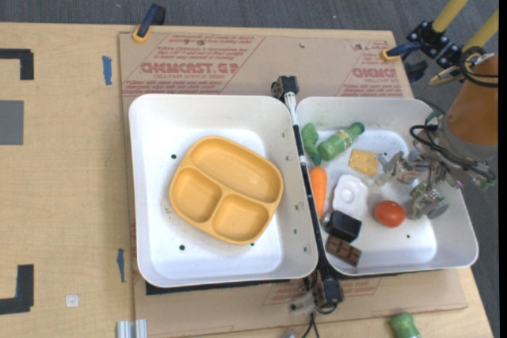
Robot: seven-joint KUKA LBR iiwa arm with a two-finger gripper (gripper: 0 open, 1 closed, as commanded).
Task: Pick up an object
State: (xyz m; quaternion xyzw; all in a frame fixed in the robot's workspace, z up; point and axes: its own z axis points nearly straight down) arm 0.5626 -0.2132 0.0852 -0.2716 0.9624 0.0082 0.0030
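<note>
Left bin [150, 170]: holds the yellow three-compartment plastic tray [226, 189].
Right bin [451, 245]: green plastic bottle [341, 141] at back, orange toy carrot [318, 187] by its left wall, red toy tomato [388, 213] right of the white carton [349, 196].

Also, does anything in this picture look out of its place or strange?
Yes. A green item lies on the bench outside both bins, below the right bin, while the other small items sit inside that bin.

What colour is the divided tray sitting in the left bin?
The divided tray is yellow-orange, plain to see in the camera view.
</note>
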